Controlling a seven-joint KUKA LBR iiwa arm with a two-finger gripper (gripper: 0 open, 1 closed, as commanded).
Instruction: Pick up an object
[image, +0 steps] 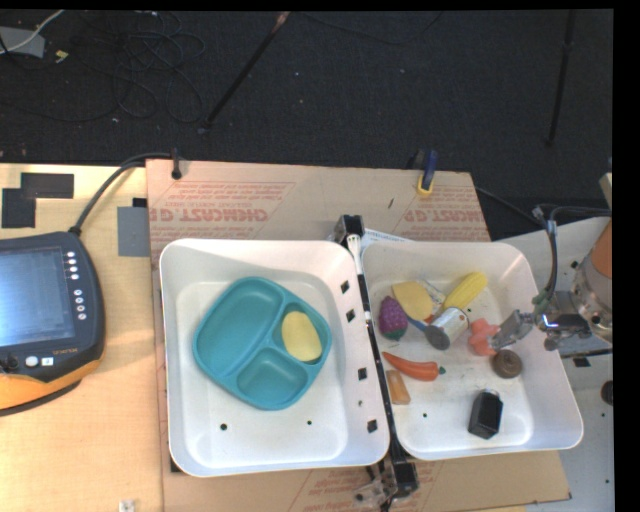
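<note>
Approach step: two-finger gripper (520, 327) hung with fingers apart and nothing between them, just above small round brown object (507, 364) in right white bin (560, 425); next needed descent, then closure.

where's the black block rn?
In the camera view, the black block lies in the right bin, near its front right corner, below the brown round piece and right of the orange carrot.

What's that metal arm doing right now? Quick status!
Pincer low over right white bin, holding nothing visible. Small brown round object just beneath. Pink toy crowding alongside.
</note>
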